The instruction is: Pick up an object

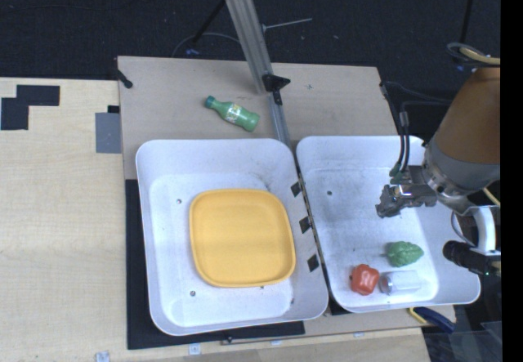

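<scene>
In the right bin (351, 181) lie a green leafy toy (404, 253), a red pepper-like toy (364, 279) and a small clear cup or jar on its side (400, 282), all near the bin's front right corner. My gripper (395, 200) hangs above the right half of this bin, a little behind the green toy and apart from it. Nothing shows between its dark fingers.
The left bin (163, 181) holds a yellow square plate (242, 237). A green bottle (232, 113) lies on the bench behind the left bin. A slanted metal bar (251, 25) rises behind the bins. Black clips (304, 223) sit on the wall between the bins.
</scene>
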`<state>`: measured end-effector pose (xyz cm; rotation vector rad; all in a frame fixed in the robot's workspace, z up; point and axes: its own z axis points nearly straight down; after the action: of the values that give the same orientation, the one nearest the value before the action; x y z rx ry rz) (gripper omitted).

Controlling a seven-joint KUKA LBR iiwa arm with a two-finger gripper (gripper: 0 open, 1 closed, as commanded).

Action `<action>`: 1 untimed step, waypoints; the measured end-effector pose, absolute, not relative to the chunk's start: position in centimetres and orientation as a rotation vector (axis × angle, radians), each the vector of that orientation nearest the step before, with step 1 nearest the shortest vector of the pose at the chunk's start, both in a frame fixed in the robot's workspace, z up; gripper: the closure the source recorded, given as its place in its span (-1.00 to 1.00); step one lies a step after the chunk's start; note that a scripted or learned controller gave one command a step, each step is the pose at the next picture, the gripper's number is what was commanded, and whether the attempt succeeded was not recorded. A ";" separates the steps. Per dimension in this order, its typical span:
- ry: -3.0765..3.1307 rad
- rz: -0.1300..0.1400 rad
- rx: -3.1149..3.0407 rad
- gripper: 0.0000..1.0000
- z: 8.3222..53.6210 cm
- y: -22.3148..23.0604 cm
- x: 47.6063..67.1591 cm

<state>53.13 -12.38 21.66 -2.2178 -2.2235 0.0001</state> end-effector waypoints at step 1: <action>-2.224 0.000 -2.219 1.00 22.0 -6.3 52.5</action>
<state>52.51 -6.30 22.04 -2.2187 -2.2243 0.0003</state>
